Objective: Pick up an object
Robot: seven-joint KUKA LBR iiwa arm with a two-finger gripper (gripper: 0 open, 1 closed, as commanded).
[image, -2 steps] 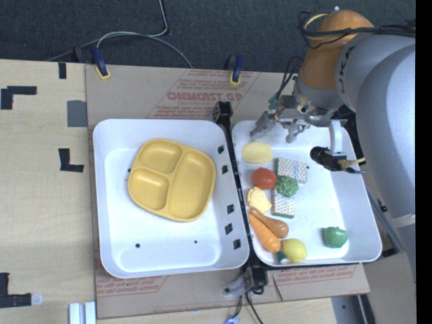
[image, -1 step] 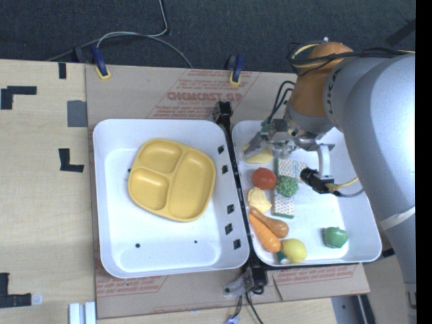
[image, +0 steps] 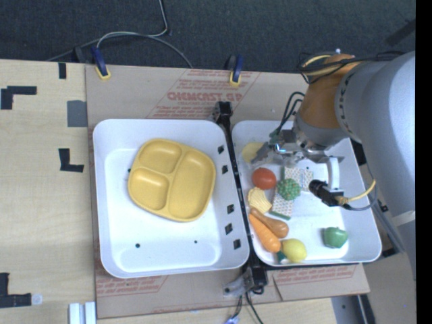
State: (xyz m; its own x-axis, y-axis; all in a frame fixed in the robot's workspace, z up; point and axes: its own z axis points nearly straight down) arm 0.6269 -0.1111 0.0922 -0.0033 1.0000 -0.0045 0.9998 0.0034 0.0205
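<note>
My gripper (image: pixel 286 151) hangs over the back of the right bin (image: pixel 361 211), below the orange band on the arm. Under and just in front of it lie a red tomato (image: pixel 264 178), a green broccoli (image: pixel 289 189) and a white speckled piece (image: pixel 299 176). A pale yellow item (image: pixel 251 152) sits to the gripper's left by the bin wall. Nearer the front lie a yellow corn piece (image: pixel 259 199), two carrots (image: pixel 269 226), a lemon (image: pixel 294 250) and a green pepper (image: pixel 335 236). I see nothing held between the fingers.
The left bin (image: pixel 115 235) holds a yellow divided plate (image: pixel 171 179). A black divider with clips (image: pixel 233 181) runs between the bins. A black cable (image: pixel 324 193) loops from the wrist over the right bin. Cardboard lies under both bins.
</note>
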